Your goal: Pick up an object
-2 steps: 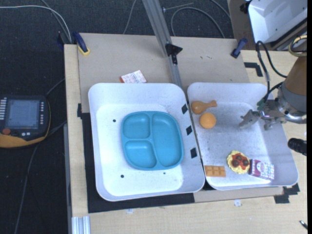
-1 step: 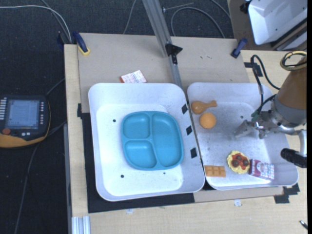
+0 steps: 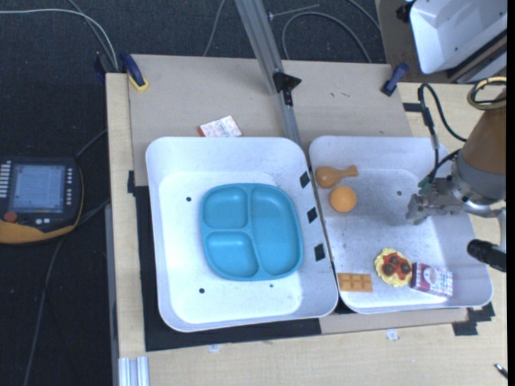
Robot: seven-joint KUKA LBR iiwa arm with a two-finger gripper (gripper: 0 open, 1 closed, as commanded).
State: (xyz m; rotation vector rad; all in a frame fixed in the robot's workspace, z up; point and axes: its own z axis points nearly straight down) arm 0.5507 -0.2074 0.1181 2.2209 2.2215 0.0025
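My gripper (image 3: 420, 207) hangs low over the bare floor of the right bin (image 3: 378, 155), near its right side. To its left lie an orange ball (image 3: 344, 199) and a tan drumstick (image 3: 334, 175), both well apart from it. Toward the bin's front sit a round pizza-like toy (image 3: 393, 267), a flat tan cracker (image 3: 355, 282) and a red and white packet (image 3: 432, 280). Nothing lies directly under the gripper.
The left bin (image 3: 173, 175) holds a blue divided plate (image 3: 251, 232). A small red and white wrapper (image 3: 220, 127) lies on the bench behind it. A slanted metal post (image 3: 265, 39) stands between the bins at the back. Cables hang by the arm at right.
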